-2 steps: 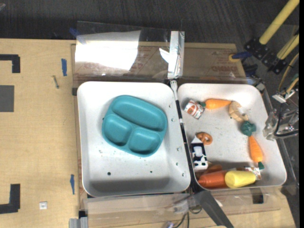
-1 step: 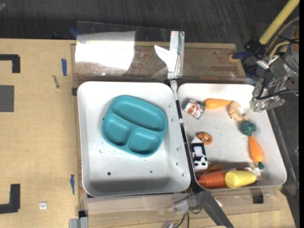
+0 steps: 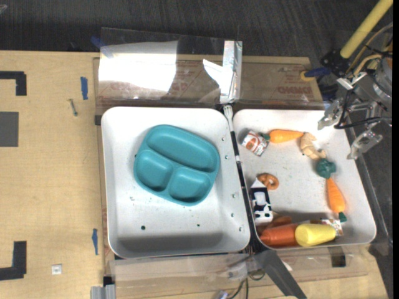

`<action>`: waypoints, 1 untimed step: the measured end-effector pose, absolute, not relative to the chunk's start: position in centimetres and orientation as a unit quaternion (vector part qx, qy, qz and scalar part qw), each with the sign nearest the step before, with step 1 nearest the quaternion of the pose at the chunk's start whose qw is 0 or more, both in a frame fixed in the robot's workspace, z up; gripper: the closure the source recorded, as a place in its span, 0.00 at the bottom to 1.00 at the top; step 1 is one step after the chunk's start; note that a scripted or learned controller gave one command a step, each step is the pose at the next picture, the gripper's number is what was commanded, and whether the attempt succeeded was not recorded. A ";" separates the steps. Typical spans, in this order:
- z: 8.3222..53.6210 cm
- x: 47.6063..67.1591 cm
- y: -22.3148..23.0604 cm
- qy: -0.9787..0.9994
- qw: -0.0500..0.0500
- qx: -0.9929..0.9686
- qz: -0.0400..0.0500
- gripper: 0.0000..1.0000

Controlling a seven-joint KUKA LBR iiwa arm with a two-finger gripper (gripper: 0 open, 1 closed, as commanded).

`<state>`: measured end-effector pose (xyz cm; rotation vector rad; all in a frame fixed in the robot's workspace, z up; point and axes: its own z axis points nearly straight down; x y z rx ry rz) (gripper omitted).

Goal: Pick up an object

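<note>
My gripper [image 3: 346, 129] hangs over the right bin's [image 3: 358, 185] far right corner, open, with nothing between its fingers. In that bin, just left of the gripper, lie a beige lump [image 3: 307, 143] and an orange carrot [image 3: 285, 136]. A teal piece [image 3: 325, 167] and a second carrot [image 3: 336, 195] lie below the gripper along the right wall. A red-and-white can [image 3: 254, 142], a pretzel [image 3: 268, 180] and a black-and-white toy [image 3: 262, 205] sit near the left wall. A red sausage [image 3: 278, 234] and a yellow piece [image 3: 315, 233] lie at the front.
The left bin [image 3: 118, 198] holds a teal divided plate [image 3: 176, 164]. A clear plastic sheet [image 3: 162, 73] and a cardboard strip stand behind the bins. A yellow pole [image 3: 371, 20] and cables cross the top right corner.
</note>
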<state>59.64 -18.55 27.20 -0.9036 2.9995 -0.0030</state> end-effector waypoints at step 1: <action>15.5 52.1 -22.3 0.976 0.000 -0.218 0.001 0.00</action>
